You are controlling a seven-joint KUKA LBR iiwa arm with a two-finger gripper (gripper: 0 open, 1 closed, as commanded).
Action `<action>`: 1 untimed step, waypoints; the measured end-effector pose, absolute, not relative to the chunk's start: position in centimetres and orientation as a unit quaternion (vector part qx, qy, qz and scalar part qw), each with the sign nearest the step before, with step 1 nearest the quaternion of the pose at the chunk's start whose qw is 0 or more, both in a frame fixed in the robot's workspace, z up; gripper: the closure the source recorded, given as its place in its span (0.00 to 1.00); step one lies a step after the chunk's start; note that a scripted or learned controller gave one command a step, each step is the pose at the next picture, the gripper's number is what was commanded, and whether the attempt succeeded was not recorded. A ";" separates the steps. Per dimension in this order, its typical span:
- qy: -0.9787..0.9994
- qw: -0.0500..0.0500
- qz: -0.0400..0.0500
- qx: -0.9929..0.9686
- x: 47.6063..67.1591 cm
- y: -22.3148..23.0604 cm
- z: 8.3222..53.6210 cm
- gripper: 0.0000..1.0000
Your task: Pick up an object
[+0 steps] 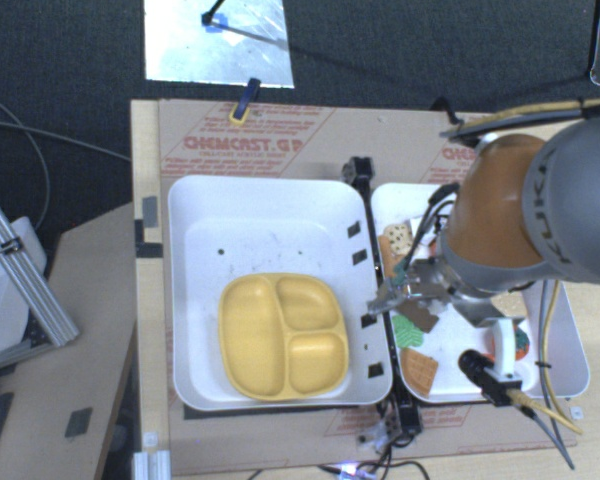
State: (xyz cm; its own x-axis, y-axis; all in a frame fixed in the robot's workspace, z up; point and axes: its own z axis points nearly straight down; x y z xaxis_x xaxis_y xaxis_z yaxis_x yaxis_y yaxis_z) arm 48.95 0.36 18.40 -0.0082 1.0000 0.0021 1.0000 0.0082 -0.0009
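The pincer (405,303) hangs low over the left edge of the right bin (577,368), at the divider; whether it is spread or pressed together I cannot tell. Beneath it lies a green piece (410,332), an orange waffle-like piece (420,370) nearer the front. The left bin (195,268) holds a yellow divided tray (283,334).

Single arm (570,198) enters from right, grey link angled down-left, orange band (495,203) above wrist facing camera. Wrist bent steeply downward, so the view looks nearly along the last link. Gripper (405,303) low at left of wrist, metal parts poking toward lower left. Black cables loop along wrist's left side. Arm bulk hides most of the gripper body.
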 end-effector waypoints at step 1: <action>-0.709 -0.001 -0.002 -0.705 49.2 0.1 19.5 1.00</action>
